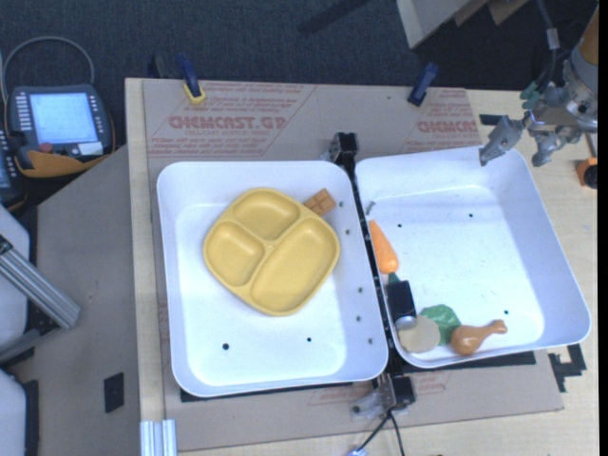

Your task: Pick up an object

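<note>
- Plainly, the two-finger metal gripper [518,147] hangs over the far right corner of the right-hand shallow white bin [556,283]; its jaws are spread, with nothing between them.
- The pickable things lie along the opposite side of that bin, toward the near left corner, well apart from the jaws; so the coming move is a travel leftward and toward the viewer, then down.
- Nearest on that path is the smooth orange plastic carrot [382,247], tapered, lying against the bin's left wall with its long axis running along that wall; a pinch across its narrow width would suit it, I judge.
- Farther on sits a small black rectangular block [400,300], hard-edged and matte; just beside it a pale, rounded beige piece [418,334], touching a crumpled green leafy toy [441,317].
- A glossy brown toy drumstick [478,334] lies near the front wall, bulb end left, its thin handle pointing right.
- The left-hand white bin [190,350] holds a yellow three-compartment plastic plate [273,251], broad and flat, poor for a pinch; a small brown waffle-textured block [320,201] touches its far edge.
- Both bins rest on a cardboard-covered table [152,141].
</note>
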Action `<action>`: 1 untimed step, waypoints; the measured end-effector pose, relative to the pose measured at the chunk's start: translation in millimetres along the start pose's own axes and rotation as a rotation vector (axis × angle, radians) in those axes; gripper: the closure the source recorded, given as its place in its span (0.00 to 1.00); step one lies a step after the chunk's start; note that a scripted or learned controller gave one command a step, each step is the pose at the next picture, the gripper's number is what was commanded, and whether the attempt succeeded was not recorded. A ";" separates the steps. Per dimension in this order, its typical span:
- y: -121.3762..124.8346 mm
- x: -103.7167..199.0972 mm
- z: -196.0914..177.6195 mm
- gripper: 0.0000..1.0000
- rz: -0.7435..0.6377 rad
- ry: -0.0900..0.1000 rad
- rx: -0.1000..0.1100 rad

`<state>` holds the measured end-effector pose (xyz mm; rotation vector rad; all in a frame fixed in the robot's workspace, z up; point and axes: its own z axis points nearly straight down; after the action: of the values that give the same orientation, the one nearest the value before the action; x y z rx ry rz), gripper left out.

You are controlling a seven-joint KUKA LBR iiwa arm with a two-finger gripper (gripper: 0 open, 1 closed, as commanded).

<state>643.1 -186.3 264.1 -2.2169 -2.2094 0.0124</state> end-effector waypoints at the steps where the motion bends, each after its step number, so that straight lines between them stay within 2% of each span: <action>1: 2.1 0.9 -8.7 0.00 -0.004 -0.003 -0.014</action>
<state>645.4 -185.5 272.7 -2.2214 -2.2218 0.0004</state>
